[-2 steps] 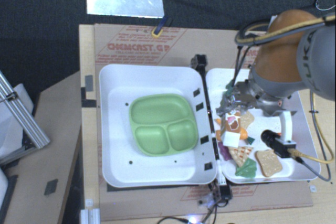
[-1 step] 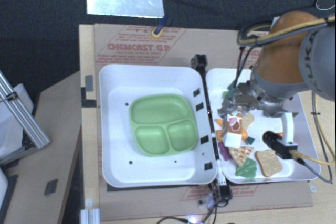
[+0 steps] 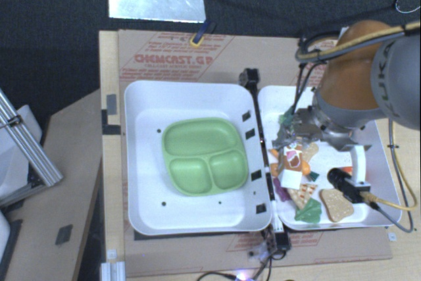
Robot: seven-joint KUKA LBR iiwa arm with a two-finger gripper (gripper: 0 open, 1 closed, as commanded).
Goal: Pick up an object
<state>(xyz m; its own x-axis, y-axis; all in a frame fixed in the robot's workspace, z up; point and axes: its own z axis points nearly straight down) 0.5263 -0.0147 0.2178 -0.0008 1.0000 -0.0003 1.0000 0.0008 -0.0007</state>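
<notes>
The arm (image 3: 368, 76) is covering the upper part of the right bin (image 3: 388, 204), hiding the jaws — I cannot tell how they are standing. Small objects (image 3: 299, 174) are lying crowded along that bin's left and lower edges, below the wrist, while the green tray (image 3: 204, 154) is sitting mid-frame in the left bin (image 3: 141, 141) with open white floor around it.

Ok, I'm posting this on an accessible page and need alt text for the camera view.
A grey and orange robot arm reaches from the right, its pincer low over the right bin, which holds a jumble of small toy foods, including a toast slice. The left bin holds a green divided tray.
</notes>
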